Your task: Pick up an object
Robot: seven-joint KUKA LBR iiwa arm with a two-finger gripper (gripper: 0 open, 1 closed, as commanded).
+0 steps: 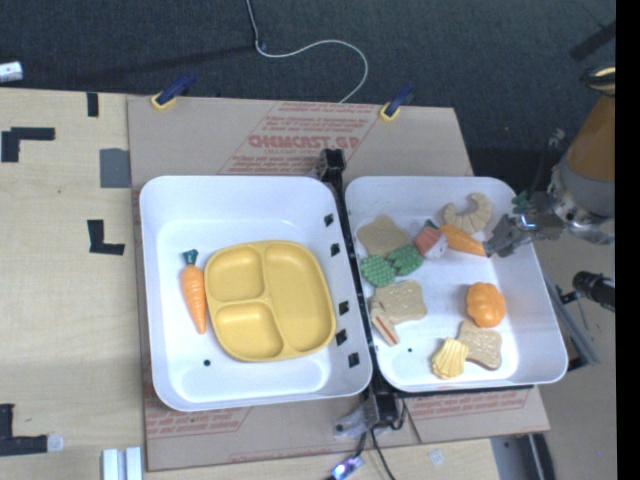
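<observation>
The two-finger gripper [503,236] is seen at the right edge of the right white bin [545,318], low over its upper right part, and nothing is seen between it and the bin floor that could be called held. Whether it stands apart or together cannot be told, because the dark metal parts are too small and blurred.

Just beside the gripper, toward the bin's middle, a small orange plastic carrot piece [463,240] is lying. Its long axis is placed nearly across the picture, with one end pointed toward the gripper. It is judged to be the nearest thing for a pick. A beige lumpy toy piece [470,211] is lying just above it, and a small red and white toy piece [431,240] is touching its far end, so a clean grasp could be disturbed by these neighbours.

Further away in the same bin a round orange toy fruit [485,304], two green knobbly pieces [392,265] and several tan bread-shaped pieces [401,303] are spread.

In the left white bin [165,298], well apart, a yellow divided plastic plate [272,298] and a long orange toy carrot [194,295] are placed.
</observation>
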